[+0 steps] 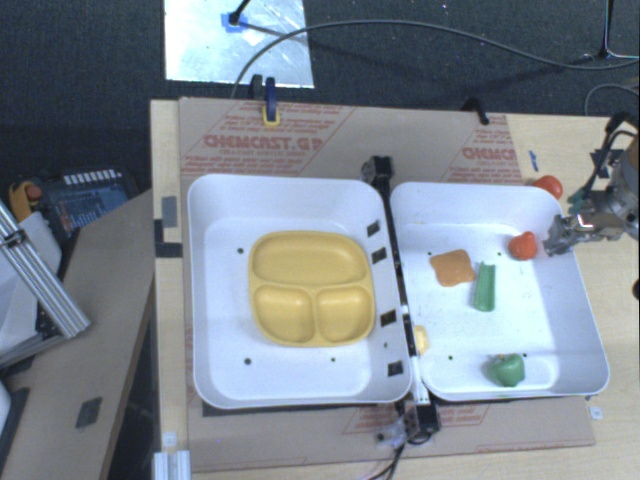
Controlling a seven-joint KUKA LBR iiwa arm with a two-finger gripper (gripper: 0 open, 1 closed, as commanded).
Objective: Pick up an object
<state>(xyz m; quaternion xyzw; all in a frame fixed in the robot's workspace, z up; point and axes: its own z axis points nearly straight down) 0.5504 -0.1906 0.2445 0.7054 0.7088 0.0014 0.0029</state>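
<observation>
Left bin (215, 298) holds a yellow tray (305, 288); right bin (570, 298) holds four toys.

2 bins sit side by side on the tabletop (520, 428). The left bin (215, 268) holds a divided tray (305, 286). The right bin (570, 338) holds 4 items, with the gripper (562, 230) at its upper right rim.

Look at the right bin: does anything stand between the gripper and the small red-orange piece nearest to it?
Nothing visible does. The gripper sits at the right bin's right rim, and the small red-orange piece lies just inside that rim, right beside it. The orange slice, green stick and green pepper lie farther in.
</observation>
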